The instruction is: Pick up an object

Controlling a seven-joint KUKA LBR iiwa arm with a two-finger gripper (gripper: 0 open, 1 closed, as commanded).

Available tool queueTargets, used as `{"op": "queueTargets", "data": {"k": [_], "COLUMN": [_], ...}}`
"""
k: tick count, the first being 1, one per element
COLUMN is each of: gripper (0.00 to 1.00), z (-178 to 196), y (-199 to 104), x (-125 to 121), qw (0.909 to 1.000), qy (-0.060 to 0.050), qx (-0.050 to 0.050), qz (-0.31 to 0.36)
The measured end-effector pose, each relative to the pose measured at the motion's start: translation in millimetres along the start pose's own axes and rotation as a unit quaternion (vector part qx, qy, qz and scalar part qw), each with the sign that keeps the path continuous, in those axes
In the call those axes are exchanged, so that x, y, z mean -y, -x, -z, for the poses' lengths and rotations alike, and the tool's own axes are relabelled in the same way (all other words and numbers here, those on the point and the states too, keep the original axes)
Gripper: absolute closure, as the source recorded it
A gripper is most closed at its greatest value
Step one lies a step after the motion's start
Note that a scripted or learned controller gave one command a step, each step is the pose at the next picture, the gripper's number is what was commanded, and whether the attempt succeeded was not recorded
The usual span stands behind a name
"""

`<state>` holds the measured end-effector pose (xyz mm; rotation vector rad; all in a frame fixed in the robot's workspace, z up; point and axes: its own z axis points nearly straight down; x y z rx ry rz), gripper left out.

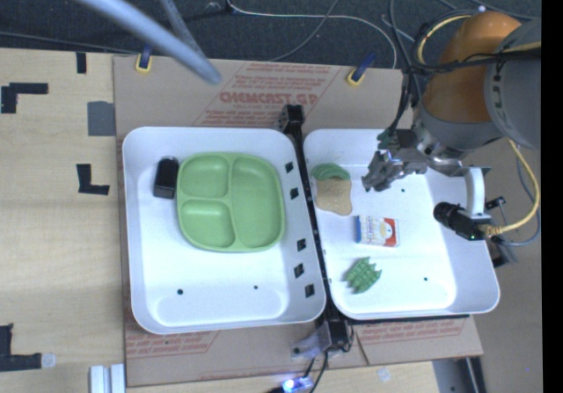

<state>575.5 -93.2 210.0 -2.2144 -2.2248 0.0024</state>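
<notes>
In the right bin (440, 294) lie a tan cookie-like piece (334, 197) with a green slice (331, 173) just behind it, a small white and red packet (377, 230), and a green leafy toy (361, 274). My gripper (380, 173) hangs over the bin's far part, a little to the right of the tan piece and green slice and behind the packet. Nothing shows between its fingers. The left bin (149, 294) holds a green divided plate (231, 202) and a small black block (165, 178) at the plate's left.
A black divider (303, 207) with clips runs between the two bins. Cables (352, 13) trail across the dark floor behind the bench. A grey pole (123, 9) crosses the upper left corner. A black fitting with a yellow hose (466, 220) juts over the right bin's right side.
</notes>
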Motion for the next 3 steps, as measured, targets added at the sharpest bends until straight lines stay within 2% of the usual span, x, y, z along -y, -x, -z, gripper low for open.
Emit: {"op": "queueTargets", "data": {"k": [2, 3], "gripper": [1.0, 1.0], "z": [-3, 11], "y": [-115, -165], "x": [16, 35], "qw": [1.0, 1.0], "qy": [0.0, 0.0], "qx": [0.0, -0.001], "qz": [0.001, 0.001]}}
